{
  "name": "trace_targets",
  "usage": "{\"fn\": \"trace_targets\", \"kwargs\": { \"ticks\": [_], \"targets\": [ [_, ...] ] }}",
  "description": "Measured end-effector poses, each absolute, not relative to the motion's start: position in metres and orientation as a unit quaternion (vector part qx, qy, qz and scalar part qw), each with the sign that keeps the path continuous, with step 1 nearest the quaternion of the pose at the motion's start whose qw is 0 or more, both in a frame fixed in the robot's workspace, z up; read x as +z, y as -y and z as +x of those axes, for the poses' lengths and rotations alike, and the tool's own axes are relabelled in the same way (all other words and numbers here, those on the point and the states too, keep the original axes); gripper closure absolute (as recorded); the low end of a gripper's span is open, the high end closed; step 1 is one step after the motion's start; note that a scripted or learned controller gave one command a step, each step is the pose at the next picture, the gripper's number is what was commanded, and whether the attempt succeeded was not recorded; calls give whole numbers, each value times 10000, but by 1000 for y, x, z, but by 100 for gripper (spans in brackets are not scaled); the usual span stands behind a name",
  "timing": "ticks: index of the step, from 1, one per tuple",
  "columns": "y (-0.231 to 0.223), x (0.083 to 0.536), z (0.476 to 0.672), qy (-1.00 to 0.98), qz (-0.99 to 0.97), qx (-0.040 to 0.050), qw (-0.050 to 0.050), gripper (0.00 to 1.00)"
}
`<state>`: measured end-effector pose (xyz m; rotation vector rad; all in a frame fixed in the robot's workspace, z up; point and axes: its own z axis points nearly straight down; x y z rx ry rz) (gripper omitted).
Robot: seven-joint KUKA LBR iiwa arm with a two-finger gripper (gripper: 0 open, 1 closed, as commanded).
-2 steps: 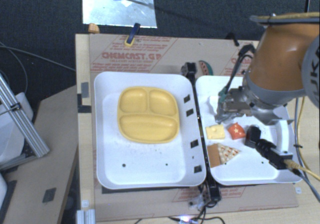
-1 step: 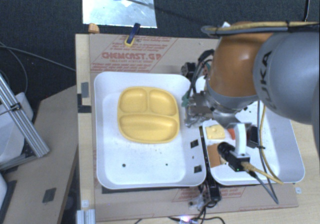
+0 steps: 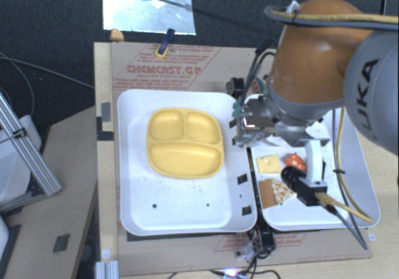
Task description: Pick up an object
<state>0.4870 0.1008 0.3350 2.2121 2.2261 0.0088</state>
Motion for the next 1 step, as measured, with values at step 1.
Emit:
{"fn": "trace_targets", "kwargs": {
  "ticks": [1],
  "targets": [
    [-69, 421, 487, -7074, 7068, 33, 27, 100]
  ]
}}
